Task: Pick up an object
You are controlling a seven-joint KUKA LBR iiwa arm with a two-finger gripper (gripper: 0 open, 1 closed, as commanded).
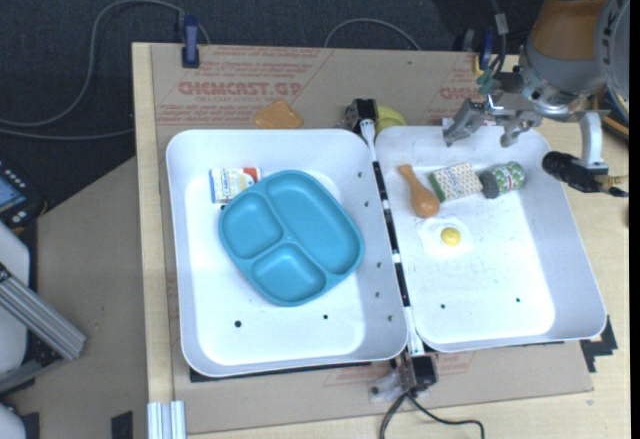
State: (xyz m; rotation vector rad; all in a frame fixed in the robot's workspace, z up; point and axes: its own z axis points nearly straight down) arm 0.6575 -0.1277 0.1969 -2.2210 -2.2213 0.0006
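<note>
Red print on the board

The board [300, 77] under the bins carries large red letters along its far edge that read roughly "CHEMCAST GP", with smaller red lines above and below too blurred to read; a similar red print shows further right, near the arm, also unreadable

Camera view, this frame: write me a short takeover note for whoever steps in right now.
Claw: open, holding nothing, hovering over the far edge of the right bin.
Right bin: wooden spoon, patterned packet, small green can lying on its side, fried egg toy.
Left bin: blue divided plate, small carton at the plate's far-left edge.
Done: nothing picked.
Left: lower the claw, probably onto the packet or can, close and lift.
</note>
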